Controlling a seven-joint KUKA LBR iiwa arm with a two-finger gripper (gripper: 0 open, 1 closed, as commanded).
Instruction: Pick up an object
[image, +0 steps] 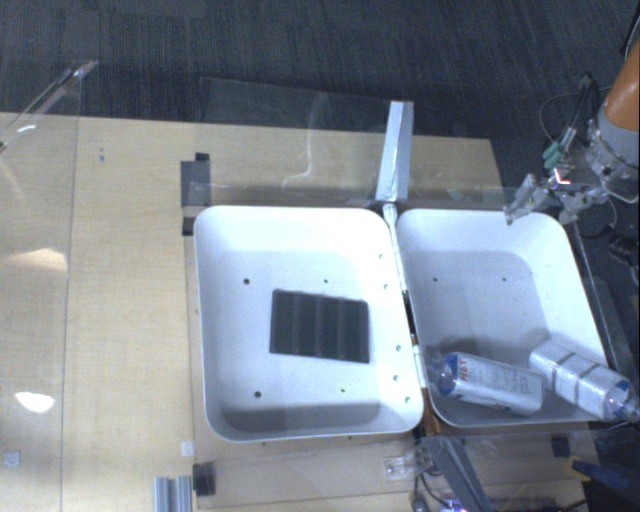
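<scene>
Hanging above the far right corner of the right bin (480, 245), at about two o'clock in the view, the gripper (545, 198) is seen with its fingers spread apart and nothing between them. Behind it, the grey wrist and the orange band of the arm (618, 115) are cut by the right edge of the view. No object has been taken, so the step in hand is judged to be the approach before any grasp. Two candidates are found in the right bin, well apart from the gripper, along its near wall at about five o'clock: a crushed bottle with a blue cap (487, 380), lying on its side, and a white and clear bottle (580, 376), tilted against the near right corner. A dark ribbed pad (320, 325) is seen flat in the middle of the left bin (230, 250). For the next move, travel toward six o'clock would be needed, then a descent with the fingers set across a bottle's narrow width
</scene>
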